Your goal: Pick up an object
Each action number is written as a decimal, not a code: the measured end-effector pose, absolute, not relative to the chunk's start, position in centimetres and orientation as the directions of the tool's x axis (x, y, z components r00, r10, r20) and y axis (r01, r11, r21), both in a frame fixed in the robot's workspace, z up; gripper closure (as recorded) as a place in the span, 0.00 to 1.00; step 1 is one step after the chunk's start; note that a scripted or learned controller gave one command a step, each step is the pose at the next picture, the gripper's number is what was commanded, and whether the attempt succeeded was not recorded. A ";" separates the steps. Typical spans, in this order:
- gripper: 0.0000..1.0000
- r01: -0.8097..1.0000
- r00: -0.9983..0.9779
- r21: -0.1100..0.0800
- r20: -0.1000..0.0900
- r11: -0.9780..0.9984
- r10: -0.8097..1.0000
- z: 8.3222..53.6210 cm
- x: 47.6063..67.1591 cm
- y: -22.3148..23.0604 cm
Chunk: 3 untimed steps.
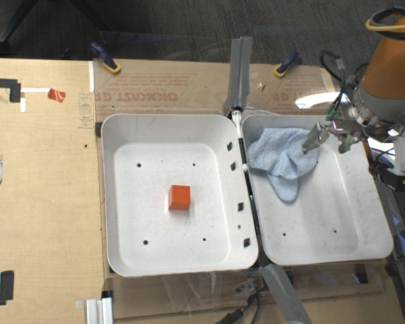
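An orange cube (179,198) sits near the middle of the left bin (121,181). A crumpled light blue cloth (281,158) lies in the upper left part of the right bin (351,235), against the divider. My gripper (327,146) hangs over the upper right part of the right bin, just right of the cloth. It is open, its two fingers spread apart, and the left fingertip (311,146) is at the cloth's right edge. Nothing is between the fingers.
A grey divider bar (239,79) runs between the two bins. Clamps (106,58) hold the cardboard at the back. A wooden board (40,181) lies left of the bins, with a small red piece (56,95) on it. Cables (385,167) hang by the arm.
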<state>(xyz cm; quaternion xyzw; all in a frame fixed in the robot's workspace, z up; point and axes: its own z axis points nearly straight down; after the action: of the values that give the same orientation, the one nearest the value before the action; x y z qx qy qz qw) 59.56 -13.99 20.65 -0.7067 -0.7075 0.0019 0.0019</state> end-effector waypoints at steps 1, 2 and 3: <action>0.00 0.994 -0.114 0.001 -0.001 0.114 0.994 9.2 61.0 -10.5; 1.00 0.994 -0.109 0.000 -0.001 0.109 0.994 9.9 61.0 -10.7; 1.00 0.999 -0.051 -0.003 -0.002 0.051 0.999 19.0 65.9 -6.6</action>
<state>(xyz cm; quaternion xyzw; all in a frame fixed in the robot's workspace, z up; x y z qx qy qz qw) 65.91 -6.61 19.00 -0.6889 -0.7249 0.0015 0.0004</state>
